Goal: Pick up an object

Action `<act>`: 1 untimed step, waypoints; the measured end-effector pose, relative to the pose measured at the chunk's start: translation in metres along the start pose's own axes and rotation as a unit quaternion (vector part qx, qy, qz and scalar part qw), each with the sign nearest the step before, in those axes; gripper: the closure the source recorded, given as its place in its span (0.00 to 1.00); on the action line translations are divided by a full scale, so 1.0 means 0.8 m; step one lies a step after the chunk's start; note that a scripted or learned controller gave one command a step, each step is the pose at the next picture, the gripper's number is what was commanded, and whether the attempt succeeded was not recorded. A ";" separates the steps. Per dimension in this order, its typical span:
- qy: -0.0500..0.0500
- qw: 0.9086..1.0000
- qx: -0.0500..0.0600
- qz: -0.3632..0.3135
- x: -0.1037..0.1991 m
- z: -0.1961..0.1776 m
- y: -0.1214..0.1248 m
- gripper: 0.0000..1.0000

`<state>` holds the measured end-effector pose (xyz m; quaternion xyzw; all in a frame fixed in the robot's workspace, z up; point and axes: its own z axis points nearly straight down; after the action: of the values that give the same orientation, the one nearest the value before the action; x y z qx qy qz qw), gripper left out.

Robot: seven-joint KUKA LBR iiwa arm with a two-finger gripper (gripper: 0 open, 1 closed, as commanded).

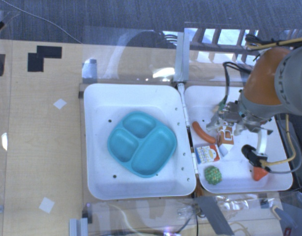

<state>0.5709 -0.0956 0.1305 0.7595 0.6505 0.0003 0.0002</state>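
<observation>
In the right bin [285,182] lie five small things, one of each: an orange-and-white carton [226,137] near the middle, an orange sausage [204,132] just beside it, a blue-and-white box [206,154], a green ball [213,174] and an orange cone [259,174]. The gripper [227,122] hangs over the carton's upper end, the arm [279,82] bent in from the right. Whether its claw is apart or together cannot be told. The left bin [98,181] holds one blue divided plate [142,143].

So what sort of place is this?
Probably a robotics lab bench: a robot arm over the right bin, a toy-like sausage in it, and a blue plate in the left bin.
</observation>
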 end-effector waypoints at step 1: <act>-0.001 0.996 -0.004 -0.090 -0.060 0.053 0.034 0.00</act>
<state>0.5903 -0.1474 0.0881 0.6982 0.7159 0.0026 0.0040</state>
